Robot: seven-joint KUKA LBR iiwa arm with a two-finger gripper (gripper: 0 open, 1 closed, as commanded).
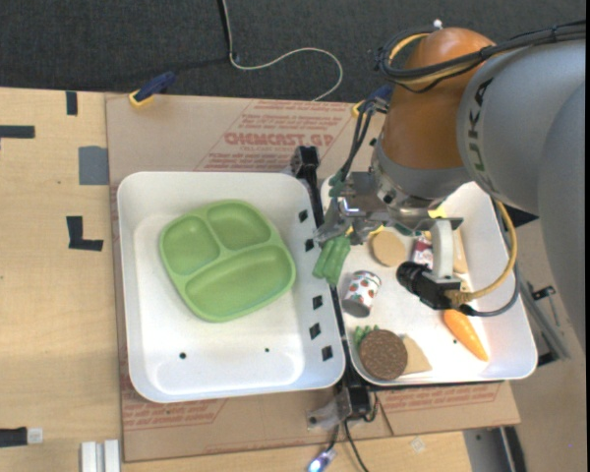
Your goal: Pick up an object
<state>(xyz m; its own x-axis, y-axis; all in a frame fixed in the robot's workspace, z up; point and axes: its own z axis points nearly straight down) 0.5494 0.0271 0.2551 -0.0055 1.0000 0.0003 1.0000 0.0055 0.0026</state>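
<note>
My gripper (340, 228) hangs over the left edge of the right bin (516, 362), below the orange band of the arm. A small green pickle-like piece (330, 260) sits between its fingers, its top end at the fingertips and its body dangling over the wall between the two bins. The gripper looks shut on it. In the right bin lie a tan round cookie (385, 247), a silver ball with red spots (360, 291), an orange carrot (466, 332) and a dark brown round patty (383, 354) on a tan slice.
The left bin (147, 362) holds a green divided plate (226, 259). A white and red item (423, 252) and a pale yellow one (459, 254) lie partly under the wrist. Black clips line the wall between the bins. Cardboard lies under both bins.
</note>
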